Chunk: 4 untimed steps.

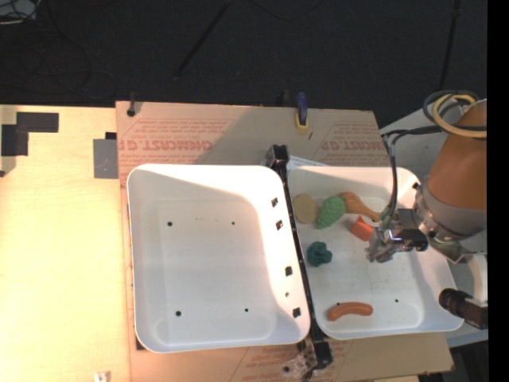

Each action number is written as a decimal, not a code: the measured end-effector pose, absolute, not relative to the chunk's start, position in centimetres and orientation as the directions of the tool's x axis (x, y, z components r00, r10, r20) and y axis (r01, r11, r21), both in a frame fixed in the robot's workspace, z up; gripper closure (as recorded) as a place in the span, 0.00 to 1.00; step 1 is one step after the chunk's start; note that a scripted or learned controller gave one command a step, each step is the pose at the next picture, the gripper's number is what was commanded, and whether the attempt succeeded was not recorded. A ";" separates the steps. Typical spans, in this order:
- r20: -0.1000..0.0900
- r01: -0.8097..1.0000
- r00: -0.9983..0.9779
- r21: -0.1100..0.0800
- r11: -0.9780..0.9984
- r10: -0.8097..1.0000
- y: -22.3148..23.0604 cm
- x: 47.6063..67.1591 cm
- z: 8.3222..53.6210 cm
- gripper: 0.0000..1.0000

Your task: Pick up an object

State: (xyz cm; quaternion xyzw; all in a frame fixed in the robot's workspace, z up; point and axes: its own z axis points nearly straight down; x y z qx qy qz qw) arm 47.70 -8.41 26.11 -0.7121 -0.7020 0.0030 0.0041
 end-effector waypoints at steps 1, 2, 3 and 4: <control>-0.001 1.000 0.003 -0.002 -0.003 1.000 -10.9 47.5 8.2 1.00; 0.002 1.000 0.007 -0.002 -0.007 1.000 -10.9 47.5 9.8 1.00; 0.002 1.000 0.012 -0.004 -0.012 1.000 -11.0 47.5 10.7 1.00; 0.002 1.000 0.001 -0.003 -0.001 1.000 -17.4 49.9 8.7 1.00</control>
